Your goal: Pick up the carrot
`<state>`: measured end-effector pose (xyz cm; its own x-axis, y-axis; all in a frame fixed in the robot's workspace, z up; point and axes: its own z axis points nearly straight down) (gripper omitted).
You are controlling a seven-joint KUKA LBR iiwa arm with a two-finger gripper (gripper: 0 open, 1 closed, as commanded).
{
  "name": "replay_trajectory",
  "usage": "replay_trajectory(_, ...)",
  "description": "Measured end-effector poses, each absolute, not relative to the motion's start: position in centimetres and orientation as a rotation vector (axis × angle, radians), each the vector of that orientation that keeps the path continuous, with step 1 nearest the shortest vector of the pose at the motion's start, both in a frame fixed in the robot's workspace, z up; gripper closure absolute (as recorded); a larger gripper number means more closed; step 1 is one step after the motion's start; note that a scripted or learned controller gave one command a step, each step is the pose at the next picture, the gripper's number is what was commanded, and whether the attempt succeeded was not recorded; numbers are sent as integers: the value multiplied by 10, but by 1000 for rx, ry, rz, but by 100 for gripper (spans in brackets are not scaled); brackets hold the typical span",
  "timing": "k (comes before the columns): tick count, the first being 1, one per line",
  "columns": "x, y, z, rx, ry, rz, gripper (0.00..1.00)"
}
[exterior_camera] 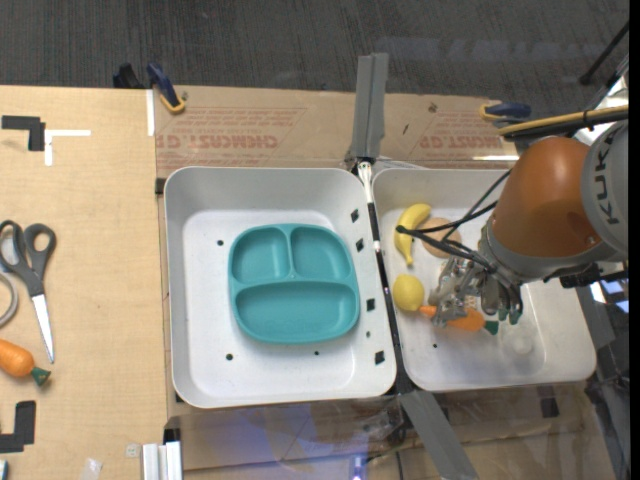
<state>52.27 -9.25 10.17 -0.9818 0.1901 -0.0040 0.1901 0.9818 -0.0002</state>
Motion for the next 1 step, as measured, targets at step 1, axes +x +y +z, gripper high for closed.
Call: replay_trajectory(1, 502, -14, 192, 525, 3095, 0, 100)
